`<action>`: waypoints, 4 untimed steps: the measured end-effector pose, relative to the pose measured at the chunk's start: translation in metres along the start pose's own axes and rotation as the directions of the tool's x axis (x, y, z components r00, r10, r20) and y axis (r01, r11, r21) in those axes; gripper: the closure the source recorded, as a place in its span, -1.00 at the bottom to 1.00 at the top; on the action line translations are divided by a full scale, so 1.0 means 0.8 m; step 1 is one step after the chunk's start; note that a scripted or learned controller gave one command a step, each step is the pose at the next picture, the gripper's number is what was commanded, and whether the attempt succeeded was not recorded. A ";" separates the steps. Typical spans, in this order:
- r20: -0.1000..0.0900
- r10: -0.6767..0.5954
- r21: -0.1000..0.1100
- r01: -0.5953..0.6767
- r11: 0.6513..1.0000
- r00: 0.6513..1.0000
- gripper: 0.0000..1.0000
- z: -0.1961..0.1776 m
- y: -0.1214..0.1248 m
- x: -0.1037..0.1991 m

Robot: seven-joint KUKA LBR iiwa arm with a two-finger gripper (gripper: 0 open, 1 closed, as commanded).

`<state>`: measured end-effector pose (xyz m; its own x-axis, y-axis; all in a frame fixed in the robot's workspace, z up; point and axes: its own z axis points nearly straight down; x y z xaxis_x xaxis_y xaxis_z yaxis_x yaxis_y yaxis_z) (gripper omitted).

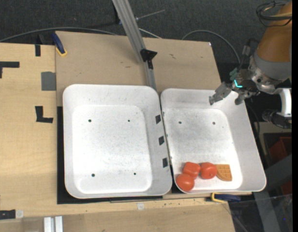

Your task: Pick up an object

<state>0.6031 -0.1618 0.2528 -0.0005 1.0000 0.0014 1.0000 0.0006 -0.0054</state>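
Three red-orange rounded objects (192, 174) lie clustered at the near edge of the right bin (202, 129), with a flat tan waffle-like piece (224, 172) beside them on the right. My gripper (230, 95) hangs over the bin's far right corner, well away from these objects. Its two fingers are spread apart with nothing between them.
The left bin (110, 139) sits beside the right one, joined by black clips along the seam. A slanted metal pole (134, 33) rises behind the bins. The wooden bench carries black tape marks at left and cables at the back.
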 end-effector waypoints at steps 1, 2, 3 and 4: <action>0.001 -0.001 -0.004 0.001 1.000 1.000 -1.00 -0.003 0.001 0.000; 0.002 -0.001 0.000 0.001 1.000 1.000 -1.00 0.053 0.007 0.001; 0.002 -0.001 0.000 0.001 1.000 1.000 -1.00 0.109 0.009 -0.004; 0.001 -0.002 0.001 0.002 1.000 1.000 -1.00 0.181 0.020 0.001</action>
<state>0.6182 -0.1604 0.1079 -0.0026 1.0000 0.0001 1.0000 0.0026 -0.0066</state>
